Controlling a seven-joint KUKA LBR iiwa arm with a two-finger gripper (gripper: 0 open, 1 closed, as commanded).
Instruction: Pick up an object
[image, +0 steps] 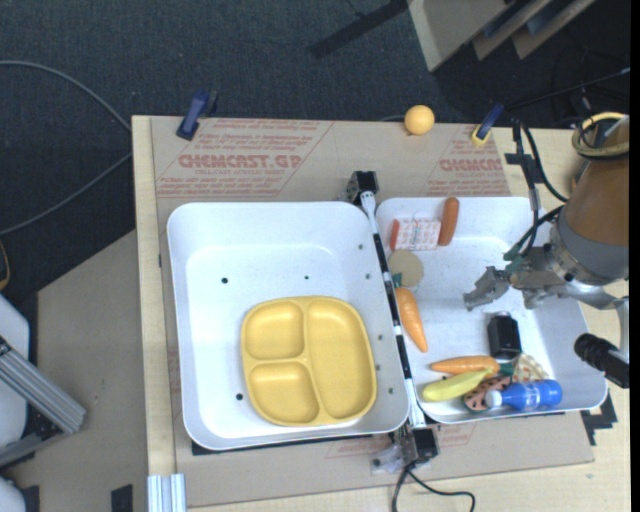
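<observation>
One stiff, light carrot (411, 318) lies along the right bin's (560, 395) left edge, best pinched mid-length; the gripper (487, 288) hovers spread, empty.

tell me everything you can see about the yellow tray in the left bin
The yellow tray is a rounded-corner divided plate, looking like smooth matte plastic. Raised ridges split it into three compartments: two smaller ones stacked on its left side and one long one down its right. It lies flat, face up, turned slightly askew, on the floor of the left bin, toward the bin's near right corner. All three compartments hold nothing. It seems to touch only the bin floor; the claw is over the right bin.
</observation>
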